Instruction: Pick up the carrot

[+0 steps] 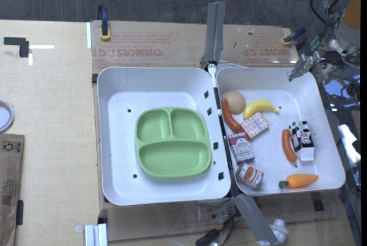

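Note:
The carrot (301,180) is orange with a green stub on its left end. It lies flat in the front right corner of the right bin (321,107). My gripper (302,69) hangs over the bin's back right corner, far behind the carrot and apart from it. Nothing shows in its grasp.
The right bin also holds a banana (261,106), a tan ball (233,100), two sausages (230,116) (287,145), two small boxes (255,124) (242,148), a can (250,176) and a black-and-white pack (302,139) just behind the carrot. A green divided plate (172,141) sits in the left bin (114,124).

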Controlling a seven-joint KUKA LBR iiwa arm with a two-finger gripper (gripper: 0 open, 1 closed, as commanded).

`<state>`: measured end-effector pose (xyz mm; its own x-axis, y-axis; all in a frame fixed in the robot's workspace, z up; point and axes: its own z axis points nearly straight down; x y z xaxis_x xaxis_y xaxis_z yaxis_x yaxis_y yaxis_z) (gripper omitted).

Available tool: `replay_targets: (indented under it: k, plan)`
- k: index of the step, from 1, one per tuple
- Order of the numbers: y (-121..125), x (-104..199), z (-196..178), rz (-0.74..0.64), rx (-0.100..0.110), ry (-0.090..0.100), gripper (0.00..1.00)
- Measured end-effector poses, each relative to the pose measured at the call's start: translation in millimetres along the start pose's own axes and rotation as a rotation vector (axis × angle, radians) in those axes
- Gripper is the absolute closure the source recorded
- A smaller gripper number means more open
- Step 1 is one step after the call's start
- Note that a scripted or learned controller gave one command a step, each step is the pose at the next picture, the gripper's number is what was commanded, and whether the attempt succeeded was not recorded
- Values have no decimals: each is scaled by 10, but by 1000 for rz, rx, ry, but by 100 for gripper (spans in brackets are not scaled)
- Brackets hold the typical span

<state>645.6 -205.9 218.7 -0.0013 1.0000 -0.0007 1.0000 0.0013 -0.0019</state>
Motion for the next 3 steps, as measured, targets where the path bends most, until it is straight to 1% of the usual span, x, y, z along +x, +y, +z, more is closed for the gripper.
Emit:
replay_targets:
  k: [1, 2, 3]
  plan:
    - [-1089, 606, 655, -42, 1, 1, 0]
    - [-1678, 756, 562, -170, 0, 1, 0]
    - [-1677, 843, 1275, -441, -2, 0, 0]
